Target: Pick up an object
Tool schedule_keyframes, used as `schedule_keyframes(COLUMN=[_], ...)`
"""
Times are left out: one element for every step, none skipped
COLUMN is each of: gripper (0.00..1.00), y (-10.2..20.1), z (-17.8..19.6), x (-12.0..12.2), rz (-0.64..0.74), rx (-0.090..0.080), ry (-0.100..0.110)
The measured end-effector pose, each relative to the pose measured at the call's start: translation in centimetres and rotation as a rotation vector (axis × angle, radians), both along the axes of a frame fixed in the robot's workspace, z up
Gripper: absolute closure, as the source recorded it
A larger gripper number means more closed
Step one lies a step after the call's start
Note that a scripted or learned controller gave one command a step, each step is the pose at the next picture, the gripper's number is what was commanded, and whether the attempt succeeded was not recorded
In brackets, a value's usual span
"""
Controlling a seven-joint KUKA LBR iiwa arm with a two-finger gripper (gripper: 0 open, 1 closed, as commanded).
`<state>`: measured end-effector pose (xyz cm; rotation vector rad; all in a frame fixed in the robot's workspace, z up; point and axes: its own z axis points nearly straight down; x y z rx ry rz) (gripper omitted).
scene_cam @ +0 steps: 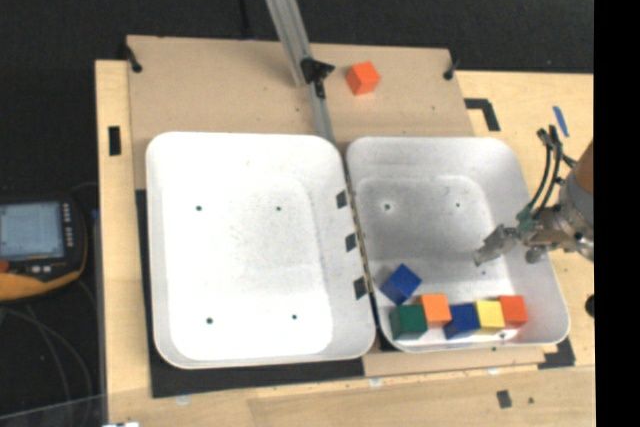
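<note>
A pale wooden table (pixel 115 215) carries a brown board (pixel 230 85) at the back and two shallow white bins side by side. Around it the floor is dark, almost black. A grey metal rail (pixel 283 10) slants in from the top and ends at a black clamp near the bins' shared edge. An orange cube (pixel 362 78) sits alone on the board, just right of that clamp. At the far left, off the table, lies a handset (pixel 35 240) with a pale screen and an orange body, with dark cables below it.

The left bin (pixel 250 245) has four small dark dots on its floor. The right bin (pixel 440 175) holds the blocks, all crowded along its near wall. A blue block (pixel 402 282) lies turned at an angle, just behind the row. The row runs left to right: green block (pixel 408 319), orange block (pixel 436 308), a second blue one (pixel 462 319), yellow block (pixel 490 314) and red block (pixel 513 309), each touching or nearly touching its neighbour.

The end effector (pixel 510 243) hangs over the right part of the right bin, above and apart from the row. Its fingers look spread, with nothing between them.
</note>
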<state>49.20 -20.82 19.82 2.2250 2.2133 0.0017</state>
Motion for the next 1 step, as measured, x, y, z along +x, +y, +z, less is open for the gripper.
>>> schedule_keyframes(gripper=[0.00], y=[0.00], z=[0.00], x=[0.00], rz=[-0.001], rx=[0.000], ry=[0.000])
